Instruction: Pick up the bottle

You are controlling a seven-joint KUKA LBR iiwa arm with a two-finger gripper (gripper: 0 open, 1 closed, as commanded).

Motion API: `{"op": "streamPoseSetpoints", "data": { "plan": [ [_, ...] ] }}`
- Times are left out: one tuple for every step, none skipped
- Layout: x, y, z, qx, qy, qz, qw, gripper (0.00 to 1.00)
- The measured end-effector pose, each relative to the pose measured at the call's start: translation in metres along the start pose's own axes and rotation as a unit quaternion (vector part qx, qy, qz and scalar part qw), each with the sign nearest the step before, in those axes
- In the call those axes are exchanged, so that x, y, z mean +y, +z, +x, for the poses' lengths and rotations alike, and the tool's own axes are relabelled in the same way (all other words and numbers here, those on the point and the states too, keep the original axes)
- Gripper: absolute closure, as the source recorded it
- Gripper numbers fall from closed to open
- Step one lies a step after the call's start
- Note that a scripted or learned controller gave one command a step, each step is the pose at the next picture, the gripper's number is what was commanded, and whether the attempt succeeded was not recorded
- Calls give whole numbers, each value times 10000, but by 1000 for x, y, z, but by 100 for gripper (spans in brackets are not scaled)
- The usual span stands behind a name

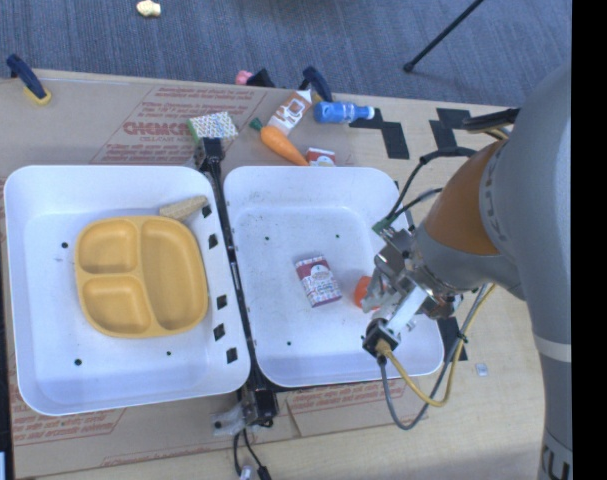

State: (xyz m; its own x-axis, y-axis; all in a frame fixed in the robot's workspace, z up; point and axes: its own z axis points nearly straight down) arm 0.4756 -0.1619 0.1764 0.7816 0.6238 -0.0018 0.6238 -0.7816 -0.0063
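We count two shallow white bins on the table: the left bin holds one yellow three-part plastic plate and one tan wedge at its upper edge; the right bin holds one small red-and-white packet and one small orange-red object. The end effector sits low over the right bin's right side, just beside that orange-red object; we cannot tell how wide it stands. Behind the bins lie one blue plastic bottle, one white bottle with an orange label, one orange carrot and one checkered packet
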Motion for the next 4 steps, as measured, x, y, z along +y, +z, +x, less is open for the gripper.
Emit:
{"op": "streamPoseSetpoints", "data": {
  "plan": [
    [-16, -6, 13, 4, 1255, -11, 9921, 100],
    [24, 13, -19, 5, 2303, -3, 9731, 100],
    [38, -51, -30, 11, 2306, -1, 9731, 100],
    [38, 18, -30, 4, 2119, 7, 9773, 100]
  ]
}}
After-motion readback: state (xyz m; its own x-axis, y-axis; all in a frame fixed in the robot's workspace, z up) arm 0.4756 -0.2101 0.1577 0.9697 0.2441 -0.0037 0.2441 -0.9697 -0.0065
